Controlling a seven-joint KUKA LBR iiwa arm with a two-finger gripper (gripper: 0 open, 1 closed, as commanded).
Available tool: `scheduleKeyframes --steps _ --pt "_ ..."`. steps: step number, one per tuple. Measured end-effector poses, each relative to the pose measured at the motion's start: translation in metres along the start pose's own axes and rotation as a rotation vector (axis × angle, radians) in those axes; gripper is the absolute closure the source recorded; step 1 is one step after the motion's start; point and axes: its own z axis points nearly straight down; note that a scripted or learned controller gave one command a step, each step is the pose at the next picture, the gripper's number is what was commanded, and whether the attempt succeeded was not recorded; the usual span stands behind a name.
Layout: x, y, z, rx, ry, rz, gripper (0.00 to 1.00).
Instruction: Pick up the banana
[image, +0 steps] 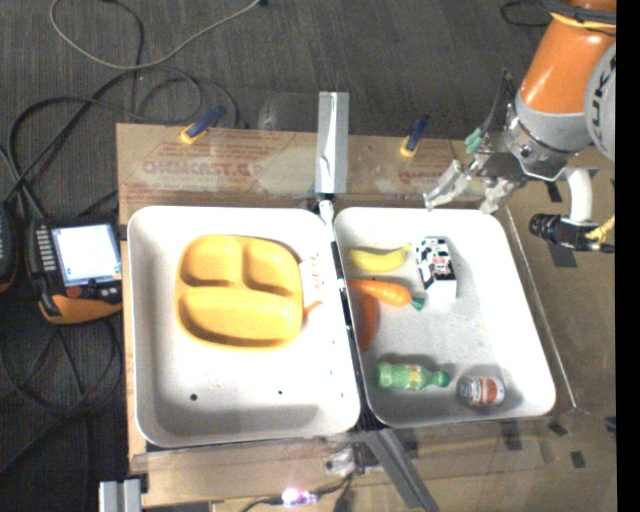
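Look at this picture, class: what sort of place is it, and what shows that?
Most likely a robotics lab bench. A robot arm with a gripper hangs over two white bins, one holding toy food such as a banana, and cables trail across the floor.

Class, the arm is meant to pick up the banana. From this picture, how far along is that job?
Done: nothing yet; the banana lies in the right bin, beside the carrot and the small carton. In hand: the gripper hangs open above the bin's far rim, with nothing between its fingers. Left: move over the banana, descend, close and lift.
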Motion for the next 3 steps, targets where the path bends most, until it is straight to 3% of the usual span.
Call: scheduleKeyframes --steps 1,2,3 --pt "0.043 0.003 0.138 0.003 -0.001 0.098 0.00" --pt "0.035 0.010 0.160 0.000 -0.002 0.083 0.00" --pt "0.034 -0.028 0.182 -0.015 -0.004 -0.149 0.00"
